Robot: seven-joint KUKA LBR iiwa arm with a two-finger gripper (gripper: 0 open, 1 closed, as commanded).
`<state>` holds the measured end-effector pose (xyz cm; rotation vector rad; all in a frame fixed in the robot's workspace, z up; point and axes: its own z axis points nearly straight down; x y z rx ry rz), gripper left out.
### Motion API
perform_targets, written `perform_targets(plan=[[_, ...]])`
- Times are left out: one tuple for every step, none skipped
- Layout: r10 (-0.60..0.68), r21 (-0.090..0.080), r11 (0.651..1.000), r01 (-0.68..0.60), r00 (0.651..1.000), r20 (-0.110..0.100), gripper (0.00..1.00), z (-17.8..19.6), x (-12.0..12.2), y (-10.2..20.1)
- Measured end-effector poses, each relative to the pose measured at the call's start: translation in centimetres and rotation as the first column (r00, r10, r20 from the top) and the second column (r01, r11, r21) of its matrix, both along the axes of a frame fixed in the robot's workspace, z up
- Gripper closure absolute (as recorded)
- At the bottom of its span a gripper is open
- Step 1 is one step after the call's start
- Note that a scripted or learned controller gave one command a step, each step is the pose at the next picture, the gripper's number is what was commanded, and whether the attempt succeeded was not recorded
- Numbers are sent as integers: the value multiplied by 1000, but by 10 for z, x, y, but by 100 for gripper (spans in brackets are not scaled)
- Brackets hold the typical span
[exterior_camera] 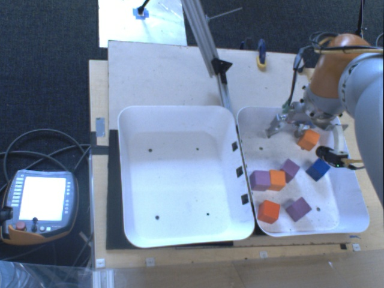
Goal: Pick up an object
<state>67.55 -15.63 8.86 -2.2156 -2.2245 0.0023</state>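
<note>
The right bin [351, 212] holds several small blocks. An orange block [309, 140] lies at its far side, with a blue block [318, 169] just in front of it. A purple block [290, 168], another purple block [260, 179] and an orange block [278, 179] cluster in the middle. Nearer the front lie an orange block [269, 211] and a purple block [298, 209]. My gripper [288, 123] hangs low over the bin's far end, just left of and behind the far orange block. I see nothing held in it.
The left bin [129, 161] sits beside the right one, sharing a divider with black clips [239, 171]. A slanted metal pole [204, 35] rises behind the bins. A blue clamp [261, 53] stands at the back edge. A teach pendant [39, 206] lies far left.
</note>
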Motion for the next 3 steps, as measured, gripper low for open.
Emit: perform_targets(plan=[[2,-2,1000,-2,1000,9,100,16,3,0],[-1,-2,1000,1,1000,10,100,74,-3,4],[1,-3,1000,-1,1000,12,100,140,-5,7]])
